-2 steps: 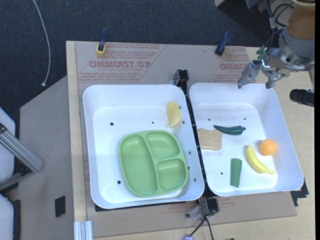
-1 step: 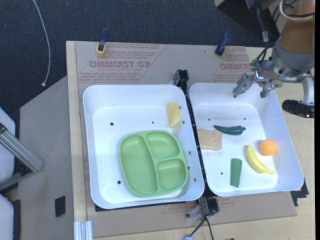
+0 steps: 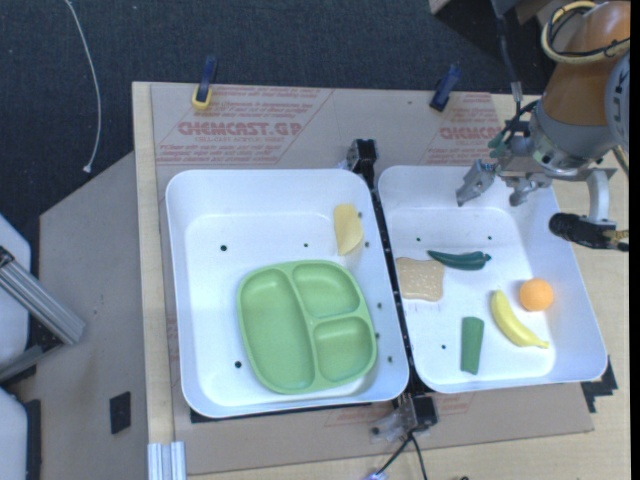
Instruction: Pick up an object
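Grey arm [image 3: 590,108] with orange band, yellow cable, metal two-finger gripper [image 3: 497,190].

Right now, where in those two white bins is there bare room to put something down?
Left bin: bare floor along the left wall and the far side, beside the green divided plate. Right bin: bare along the near edge, before the green block. Crowded mid-bin: green pepper, banana, orange.

Two white bins sit side by side on a cardboard sheet [image 3: 300,128] printed with red lettering (held by a yellow clip [image 3: 204,92] and a blue clip [image 3: 445,88] at the far edge). A white cable [image 3: 85,58] curves across the dark floor.
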